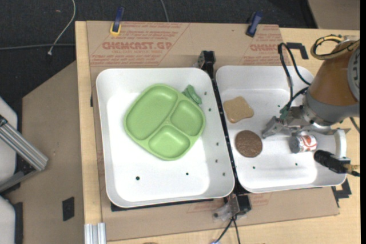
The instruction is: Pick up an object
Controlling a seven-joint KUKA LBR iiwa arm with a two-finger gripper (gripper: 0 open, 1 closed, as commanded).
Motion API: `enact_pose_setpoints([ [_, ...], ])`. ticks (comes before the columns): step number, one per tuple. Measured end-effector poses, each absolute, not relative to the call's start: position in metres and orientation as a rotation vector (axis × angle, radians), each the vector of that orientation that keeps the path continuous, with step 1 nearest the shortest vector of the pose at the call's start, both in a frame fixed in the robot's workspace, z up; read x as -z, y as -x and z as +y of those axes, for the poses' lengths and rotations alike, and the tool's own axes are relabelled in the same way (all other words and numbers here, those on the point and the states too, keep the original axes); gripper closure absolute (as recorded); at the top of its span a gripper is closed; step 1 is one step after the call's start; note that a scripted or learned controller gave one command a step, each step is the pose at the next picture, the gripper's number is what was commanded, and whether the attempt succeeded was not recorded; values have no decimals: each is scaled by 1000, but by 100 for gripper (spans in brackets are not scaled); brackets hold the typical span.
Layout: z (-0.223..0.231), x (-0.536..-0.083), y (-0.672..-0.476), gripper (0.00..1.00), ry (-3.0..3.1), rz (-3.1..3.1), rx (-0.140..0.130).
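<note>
Bench view, left to right. Left bin (114, 174) holds a green divided plate (164, 121), with a small green item (193, 94) touching its upper right rim. Right bin (269, 177): tan slice (238, 108) near the upper left, brown disc (249, 143) just below it. Gripper (273, 127) sits low just right of the disc; finger spread and any hold: cannot tell. Red-and-white can (304, 143) lies beside the wrist, right of the disc.

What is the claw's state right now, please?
Claw: cannot be told; it sits low in the right bin, beside the brown round piece.
</note>
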State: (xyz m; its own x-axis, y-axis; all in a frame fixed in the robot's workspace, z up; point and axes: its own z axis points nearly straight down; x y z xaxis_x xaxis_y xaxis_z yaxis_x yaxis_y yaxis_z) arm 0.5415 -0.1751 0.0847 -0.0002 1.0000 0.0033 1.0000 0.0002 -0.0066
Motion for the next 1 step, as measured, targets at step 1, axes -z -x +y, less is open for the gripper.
enact_pose_setpoints([
  [1,-176,-99,-543,100,2221,-2221,2],
])
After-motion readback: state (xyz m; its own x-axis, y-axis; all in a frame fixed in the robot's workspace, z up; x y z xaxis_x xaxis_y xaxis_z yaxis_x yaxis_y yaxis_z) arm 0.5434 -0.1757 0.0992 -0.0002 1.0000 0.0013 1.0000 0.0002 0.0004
